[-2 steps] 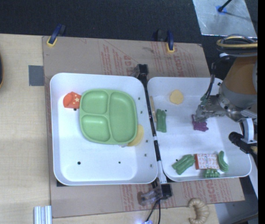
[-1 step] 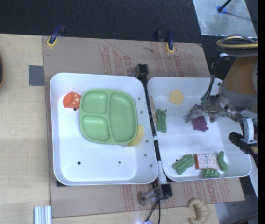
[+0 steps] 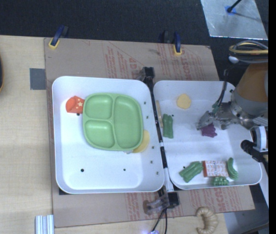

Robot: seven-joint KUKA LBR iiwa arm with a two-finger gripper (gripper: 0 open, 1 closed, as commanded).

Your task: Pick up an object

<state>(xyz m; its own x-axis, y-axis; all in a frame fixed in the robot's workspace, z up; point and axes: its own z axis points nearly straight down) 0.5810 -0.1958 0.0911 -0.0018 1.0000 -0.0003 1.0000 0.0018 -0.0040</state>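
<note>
My gripper is low over the right bin, near its right side, and its fingers look spread open. A small purple toy lies on the bin floor right under and just in front of the fingertips; I cannot tell whether they touch it. Elsewhere in this bin are a yellow disc, a green pickle-shaped piece, a green pod, a red-and-white packet, and a green piece with a small green bit beside it.
The left bin holds a green divided plate, a red piece at its left, and a yellow item partly under it. A tan curled thing lies on the bench in front of the bins.
</note>
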